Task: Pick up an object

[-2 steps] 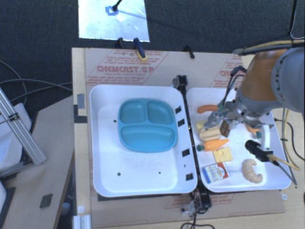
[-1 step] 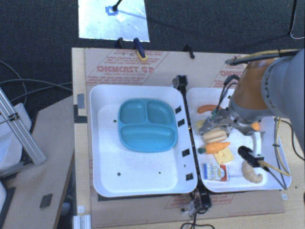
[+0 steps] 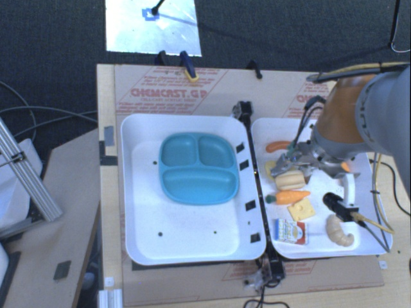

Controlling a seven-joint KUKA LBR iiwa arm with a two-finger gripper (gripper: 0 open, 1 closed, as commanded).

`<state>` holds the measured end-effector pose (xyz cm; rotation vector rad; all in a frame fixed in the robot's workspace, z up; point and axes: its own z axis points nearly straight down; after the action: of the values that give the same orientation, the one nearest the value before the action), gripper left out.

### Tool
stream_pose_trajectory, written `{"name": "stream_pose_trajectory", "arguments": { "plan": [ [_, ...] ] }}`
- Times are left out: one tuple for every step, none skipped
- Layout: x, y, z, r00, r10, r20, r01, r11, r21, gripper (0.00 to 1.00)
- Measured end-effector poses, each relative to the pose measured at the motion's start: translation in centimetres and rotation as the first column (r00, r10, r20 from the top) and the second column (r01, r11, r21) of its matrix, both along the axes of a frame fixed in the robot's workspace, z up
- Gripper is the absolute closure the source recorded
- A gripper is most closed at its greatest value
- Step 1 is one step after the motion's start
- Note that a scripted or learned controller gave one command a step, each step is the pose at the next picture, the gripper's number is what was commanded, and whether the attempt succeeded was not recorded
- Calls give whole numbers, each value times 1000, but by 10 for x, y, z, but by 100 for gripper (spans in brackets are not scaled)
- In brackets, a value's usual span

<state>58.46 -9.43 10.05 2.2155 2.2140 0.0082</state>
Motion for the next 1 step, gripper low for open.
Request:
{"name": "stream_pose_trajectory", "arguments": {
  "plan": [
    [0,-8,61,1000,0,-6,0,1000,2,100]
  ]
}}
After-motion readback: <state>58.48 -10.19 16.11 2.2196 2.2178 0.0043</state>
